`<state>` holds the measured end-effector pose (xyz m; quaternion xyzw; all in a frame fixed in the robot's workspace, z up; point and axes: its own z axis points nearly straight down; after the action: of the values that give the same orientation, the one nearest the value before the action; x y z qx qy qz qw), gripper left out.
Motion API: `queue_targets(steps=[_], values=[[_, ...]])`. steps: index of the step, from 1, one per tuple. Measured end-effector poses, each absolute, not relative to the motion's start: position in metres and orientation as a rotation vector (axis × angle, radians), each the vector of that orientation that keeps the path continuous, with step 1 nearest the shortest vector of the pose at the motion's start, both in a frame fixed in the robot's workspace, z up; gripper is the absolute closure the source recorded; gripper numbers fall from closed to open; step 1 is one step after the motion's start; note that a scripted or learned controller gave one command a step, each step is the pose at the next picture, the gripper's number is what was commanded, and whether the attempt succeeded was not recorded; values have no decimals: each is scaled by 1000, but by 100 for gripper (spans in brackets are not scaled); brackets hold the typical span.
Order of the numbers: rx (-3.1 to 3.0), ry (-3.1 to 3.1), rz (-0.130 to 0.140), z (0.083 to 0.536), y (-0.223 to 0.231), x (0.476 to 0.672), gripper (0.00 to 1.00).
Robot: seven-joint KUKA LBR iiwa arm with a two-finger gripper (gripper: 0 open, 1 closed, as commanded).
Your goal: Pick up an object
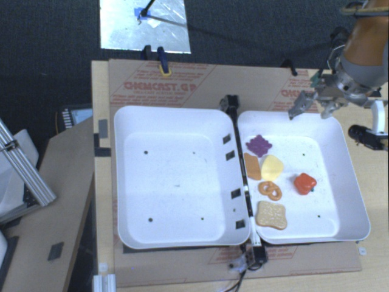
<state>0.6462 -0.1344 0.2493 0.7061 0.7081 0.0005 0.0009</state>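
Observation:
My gripper [314,109] hangs over the far edge of the right bin [340,157], its two fingers spread apart and holding nothing. In that bin's left half lie a purple flower-shaped piece [259,145], an orange oblong piece [252,166], a yellow piece [272,167], a pretzel [270,191], a slice of toast [271,215] and, more to the middle, a red pepper [304,183]. All of them lie nearer the camera than the gripper and to its left.
The left bin [173,175] stands beside the right one, joined by a black hinge strip [238,163]. A cardboard sheet [182,84] lies under both. A silver foil square [144,17] is at the back, and a black fitting [364,137] sits at the right.

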Motion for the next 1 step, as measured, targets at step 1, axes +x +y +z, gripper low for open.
queue_targets(steps=[1], values=[[2197, 2236, 22, 365, -11, 611, 0]])
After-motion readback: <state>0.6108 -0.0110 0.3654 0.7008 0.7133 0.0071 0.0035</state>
